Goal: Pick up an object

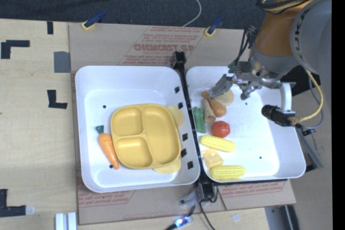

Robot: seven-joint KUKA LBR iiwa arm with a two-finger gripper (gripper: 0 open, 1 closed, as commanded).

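Two bins face you. Your left bin [89, 94] holds a carrot [108, 149] beside a yellow tray [145, 134]. Red print on the cardboard [156, 47] behind cannot be read. Your right bin [280, 153] has a green pod [199, 119], a brown sausage [214, 105], a tomato [220, 129] and two corn cobs [218, 143] [227, 172]. Your gripper [233, 86] hangs over the bin's back, fingers spread apart, holding nothing; the left finger [220, 86] sits just above the sausage's end, but you cannot tell if it touches.
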